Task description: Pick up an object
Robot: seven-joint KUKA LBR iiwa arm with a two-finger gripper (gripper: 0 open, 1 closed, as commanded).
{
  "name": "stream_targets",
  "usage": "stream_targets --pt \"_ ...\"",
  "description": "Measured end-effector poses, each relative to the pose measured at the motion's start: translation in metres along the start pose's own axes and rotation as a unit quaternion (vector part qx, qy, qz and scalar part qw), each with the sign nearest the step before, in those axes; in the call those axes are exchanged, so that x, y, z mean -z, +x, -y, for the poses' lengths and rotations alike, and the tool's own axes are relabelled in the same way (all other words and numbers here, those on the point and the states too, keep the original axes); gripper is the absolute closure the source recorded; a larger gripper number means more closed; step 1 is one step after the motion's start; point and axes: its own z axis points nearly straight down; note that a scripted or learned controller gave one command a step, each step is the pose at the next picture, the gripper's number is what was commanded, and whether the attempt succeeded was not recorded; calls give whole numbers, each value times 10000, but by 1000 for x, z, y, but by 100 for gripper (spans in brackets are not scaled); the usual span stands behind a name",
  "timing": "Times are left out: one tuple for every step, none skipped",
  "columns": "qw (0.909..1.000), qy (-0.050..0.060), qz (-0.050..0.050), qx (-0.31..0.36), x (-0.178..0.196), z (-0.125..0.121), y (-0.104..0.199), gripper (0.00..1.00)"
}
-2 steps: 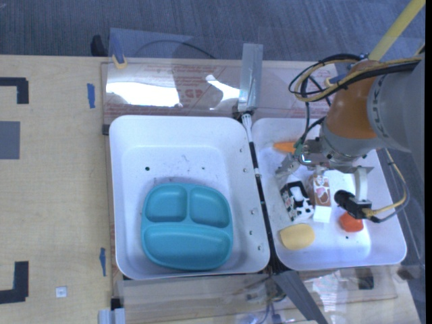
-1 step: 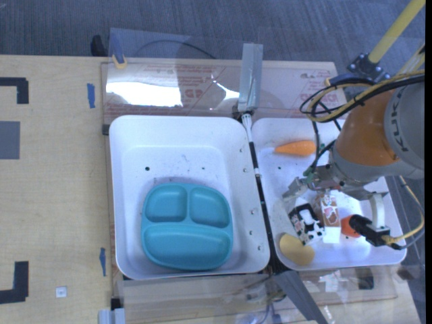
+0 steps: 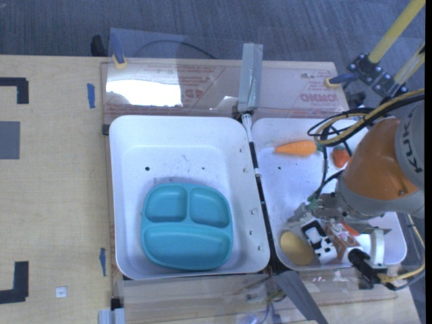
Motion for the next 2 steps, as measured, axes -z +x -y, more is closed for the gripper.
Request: stream_targets --pt "10000 -36 9 -6 11 -2 0 100" --pt "9965 31 12 -837 67 0 -21 100"
